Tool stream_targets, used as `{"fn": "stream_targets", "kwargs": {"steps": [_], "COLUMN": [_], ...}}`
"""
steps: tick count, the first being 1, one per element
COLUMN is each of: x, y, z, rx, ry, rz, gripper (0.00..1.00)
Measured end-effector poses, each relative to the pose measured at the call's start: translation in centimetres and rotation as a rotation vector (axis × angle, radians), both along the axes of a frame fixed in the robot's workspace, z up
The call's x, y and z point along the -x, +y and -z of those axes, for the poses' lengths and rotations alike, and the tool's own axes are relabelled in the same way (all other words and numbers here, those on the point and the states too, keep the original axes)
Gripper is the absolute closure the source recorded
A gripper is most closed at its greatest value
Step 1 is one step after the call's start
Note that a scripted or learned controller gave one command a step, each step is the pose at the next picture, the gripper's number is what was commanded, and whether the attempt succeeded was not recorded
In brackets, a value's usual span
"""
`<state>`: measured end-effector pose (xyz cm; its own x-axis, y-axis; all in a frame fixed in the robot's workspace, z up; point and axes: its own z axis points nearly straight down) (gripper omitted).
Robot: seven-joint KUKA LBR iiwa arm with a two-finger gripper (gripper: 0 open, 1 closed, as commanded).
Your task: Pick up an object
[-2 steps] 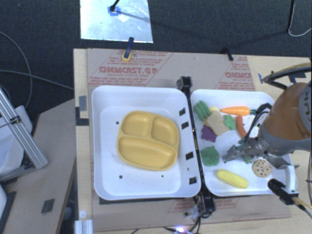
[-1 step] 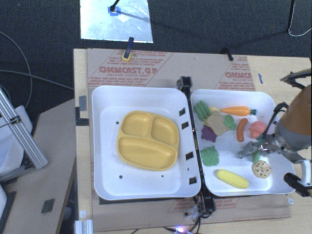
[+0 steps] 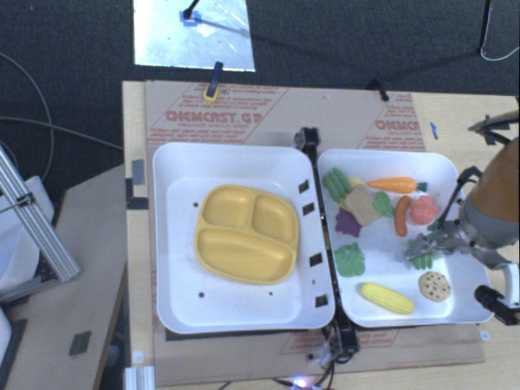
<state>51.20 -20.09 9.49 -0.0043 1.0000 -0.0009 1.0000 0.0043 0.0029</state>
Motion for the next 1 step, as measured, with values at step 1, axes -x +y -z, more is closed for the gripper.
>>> {"fn": "stream_targets", "kwargs": {"steps": [1], "x": [-1.34], "y": [3.64], "z": [-12.37], "rx": [0.001], "ry": [-0.011], "rz": [-0.005], "gripper": [1.0]}}
